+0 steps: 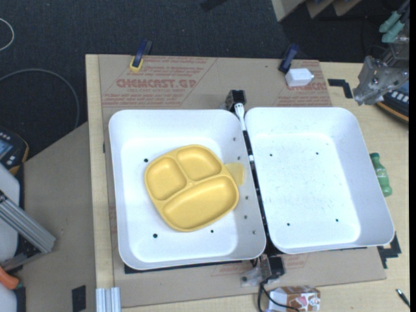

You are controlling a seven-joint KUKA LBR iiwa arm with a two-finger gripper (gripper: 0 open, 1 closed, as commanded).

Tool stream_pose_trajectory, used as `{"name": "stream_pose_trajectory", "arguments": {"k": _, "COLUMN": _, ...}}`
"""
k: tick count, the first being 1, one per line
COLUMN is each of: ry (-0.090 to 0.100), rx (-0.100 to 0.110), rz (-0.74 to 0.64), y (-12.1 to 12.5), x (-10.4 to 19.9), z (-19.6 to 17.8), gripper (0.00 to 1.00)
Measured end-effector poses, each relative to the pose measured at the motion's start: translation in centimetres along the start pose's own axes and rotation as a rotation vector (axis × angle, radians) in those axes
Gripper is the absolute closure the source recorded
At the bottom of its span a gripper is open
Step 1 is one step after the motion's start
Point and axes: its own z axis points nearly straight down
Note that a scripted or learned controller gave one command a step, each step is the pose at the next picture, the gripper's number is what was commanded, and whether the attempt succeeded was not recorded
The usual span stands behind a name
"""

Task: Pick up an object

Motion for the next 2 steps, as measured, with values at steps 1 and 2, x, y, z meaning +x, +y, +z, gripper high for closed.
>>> {"name": "stream_pose_trajectory", "arguments": {"k": 1, "ry": 0.001, "rx": 0.024, "rz": 0.003, "y": -0.3, "x": 0.4, "z": 12.7, "gripper": 1.00}}
{"name": "stream_pose_trajectory", "arguments": {"k": 2, "ry": 0.004, "rx": 0.017, "rz": -0.011, "y": -0.4, "x": 12.4, "z": 16.1, "gripper": 1.00}}
